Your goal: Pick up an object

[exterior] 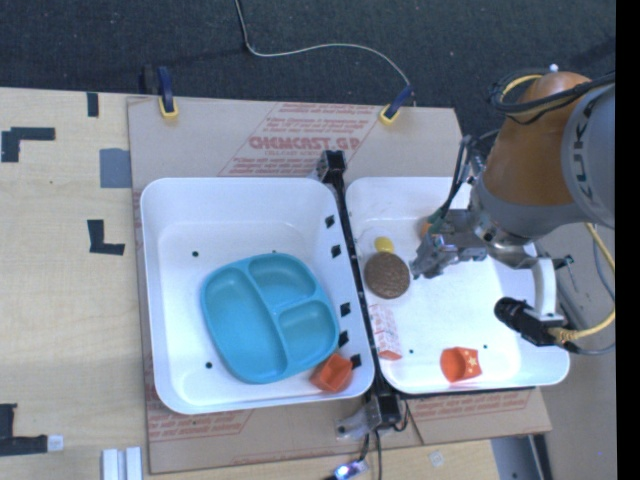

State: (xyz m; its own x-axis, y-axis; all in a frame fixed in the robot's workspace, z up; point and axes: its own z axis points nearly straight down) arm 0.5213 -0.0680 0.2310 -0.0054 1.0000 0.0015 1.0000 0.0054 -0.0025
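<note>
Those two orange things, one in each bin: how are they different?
The orange piece in the left bin sits tight in the near corner beside the blue divided plate; the orange piece in the right bin lies alone on open floor. The left one looks rounder and darker, the right one blockier and brighter. Both are small and lie near the bins' front edge.

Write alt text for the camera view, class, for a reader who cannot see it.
A grey and orange robot arm reaches its gripper into the right white bin, beside a brown disc. The left bin holds a blue divided tray.
</note>
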